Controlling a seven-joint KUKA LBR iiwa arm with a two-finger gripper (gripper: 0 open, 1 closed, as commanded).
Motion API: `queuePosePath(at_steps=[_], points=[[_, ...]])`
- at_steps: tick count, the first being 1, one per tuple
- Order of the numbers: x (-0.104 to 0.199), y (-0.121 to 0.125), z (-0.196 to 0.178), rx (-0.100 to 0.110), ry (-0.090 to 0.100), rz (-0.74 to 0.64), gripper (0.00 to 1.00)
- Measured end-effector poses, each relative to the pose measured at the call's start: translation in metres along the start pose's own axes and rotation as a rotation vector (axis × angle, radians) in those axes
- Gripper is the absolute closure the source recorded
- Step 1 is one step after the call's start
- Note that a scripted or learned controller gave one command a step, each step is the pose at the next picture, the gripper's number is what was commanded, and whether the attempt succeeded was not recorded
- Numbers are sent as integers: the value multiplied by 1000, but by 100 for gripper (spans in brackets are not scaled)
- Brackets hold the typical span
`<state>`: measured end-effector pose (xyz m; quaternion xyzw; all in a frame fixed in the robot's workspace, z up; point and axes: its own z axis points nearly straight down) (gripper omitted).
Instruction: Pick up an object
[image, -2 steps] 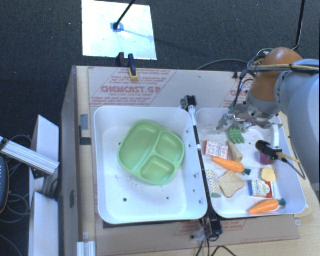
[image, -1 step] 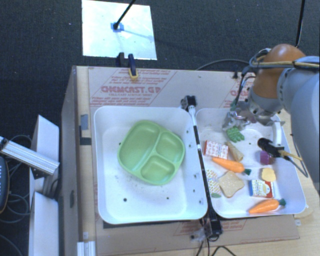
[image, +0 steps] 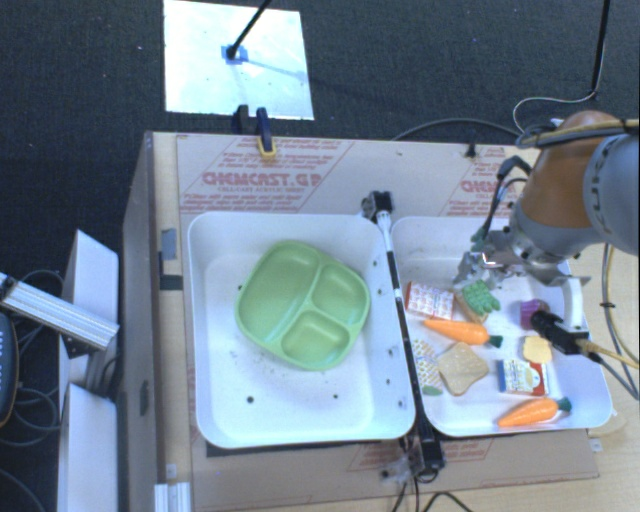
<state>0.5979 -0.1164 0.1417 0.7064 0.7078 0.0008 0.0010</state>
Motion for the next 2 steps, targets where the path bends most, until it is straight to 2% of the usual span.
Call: queuePosePath(at_steps=[1, 2], points=[[40, -82, -43, 2, 1, 0, 100], [87, -110, -114, -1, 1, -1, 100]])
